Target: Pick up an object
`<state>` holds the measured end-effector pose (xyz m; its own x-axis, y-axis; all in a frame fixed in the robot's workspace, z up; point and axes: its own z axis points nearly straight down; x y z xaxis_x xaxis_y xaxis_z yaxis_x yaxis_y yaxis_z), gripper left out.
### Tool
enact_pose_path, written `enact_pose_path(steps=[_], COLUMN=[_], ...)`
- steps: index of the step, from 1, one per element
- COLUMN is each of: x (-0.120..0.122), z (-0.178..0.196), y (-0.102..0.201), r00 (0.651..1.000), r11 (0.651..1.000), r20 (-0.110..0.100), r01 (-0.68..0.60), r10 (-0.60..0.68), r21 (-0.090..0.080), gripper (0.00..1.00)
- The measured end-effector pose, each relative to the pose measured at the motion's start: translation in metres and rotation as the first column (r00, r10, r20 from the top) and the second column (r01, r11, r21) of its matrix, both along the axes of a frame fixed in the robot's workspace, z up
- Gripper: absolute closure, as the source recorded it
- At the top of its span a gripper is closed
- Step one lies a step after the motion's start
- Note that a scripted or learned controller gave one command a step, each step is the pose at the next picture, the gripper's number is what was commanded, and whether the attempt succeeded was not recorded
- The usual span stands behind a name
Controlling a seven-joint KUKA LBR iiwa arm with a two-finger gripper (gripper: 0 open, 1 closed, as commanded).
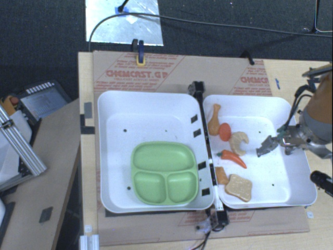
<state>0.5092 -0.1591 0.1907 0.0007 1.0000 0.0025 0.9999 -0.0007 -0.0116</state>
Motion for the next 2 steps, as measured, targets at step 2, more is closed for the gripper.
enact_pose_path(steps=[2], x=[0.005], z=[-0.037], y=[-0.004], r00=[1.0], r11=[1.0], r20=[0.01], r01=[-0.002], r10=[0.002], r21=[-0.002], gripper=[0.0])
